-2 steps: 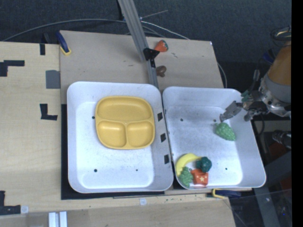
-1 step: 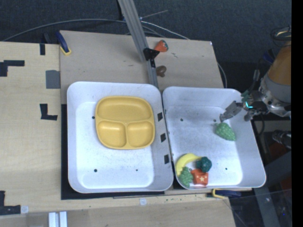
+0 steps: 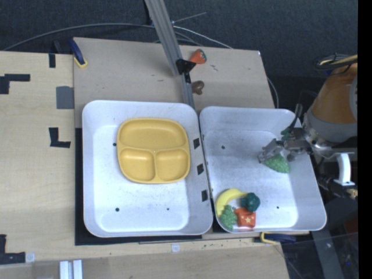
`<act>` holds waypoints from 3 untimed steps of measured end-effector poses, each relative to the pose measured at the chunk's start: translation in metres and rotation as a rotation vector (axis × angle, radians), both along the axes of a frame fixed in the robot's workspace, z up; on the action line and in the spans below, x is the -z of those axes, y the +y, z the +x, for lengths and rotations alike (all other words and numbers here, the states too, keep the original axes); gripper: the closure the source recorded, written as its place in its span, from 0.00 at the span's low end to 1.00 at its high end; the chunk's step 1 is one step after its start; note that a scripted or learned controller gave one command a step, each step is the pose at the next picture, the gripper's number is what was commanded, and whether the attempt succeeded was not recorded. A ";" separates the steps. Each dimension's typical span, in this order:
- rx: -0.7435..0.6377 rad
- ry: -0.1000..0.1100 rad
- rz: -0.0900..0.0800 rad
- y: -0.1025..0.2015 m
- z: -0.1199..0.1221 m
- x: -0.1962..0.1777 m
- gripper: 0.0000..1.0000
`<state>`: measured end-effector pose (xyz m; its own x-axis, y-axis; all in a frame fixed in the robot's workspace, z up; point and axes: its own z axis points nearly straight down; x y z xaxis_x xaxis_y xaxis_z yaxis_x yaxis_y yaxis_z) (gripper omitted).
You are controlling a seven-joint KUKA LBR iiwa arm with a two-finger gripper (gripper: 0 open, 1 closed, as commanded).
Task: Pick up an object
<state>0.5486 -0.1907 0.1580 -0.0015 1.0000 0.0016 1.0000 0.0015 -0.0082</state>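
Observation:
My gripper (image 3: 278, 151) hangs low over the right side of the right bin (image 3: 232, 127), reaching in from the right. A light green leafy toy (image 3: 278, 164) lies directly under and against it; whether it is gripped I cannot tell. In the bin's front left corner sits a cluster: a yellow banana (image 3: 228, 197), a dark green piece (image 3: 251, 201), a light green piece (image 3: 228, 218) and a red block (image 3: 246, 219).
The left bin (image 3: 99, 202) holds a yellow divided plate (image 3: 154, 150). A slanted metal pole (image 3: 165, 28) crosses the bench behind the bins, with a small orange object (image 3: 199, 56) and a brown one (image 3: 198, 87) near it.

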 end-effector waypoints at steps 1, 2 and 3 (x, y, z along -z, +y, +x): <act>0.001 -0.017 -0.009 -0.002 0.006 0.056 0.00; -0.001 -0.006 -0.003 -0.002 0.007 0.069 0.00; -0.002 -0.007 -0.002 -0.001 0.007 0.059 1.00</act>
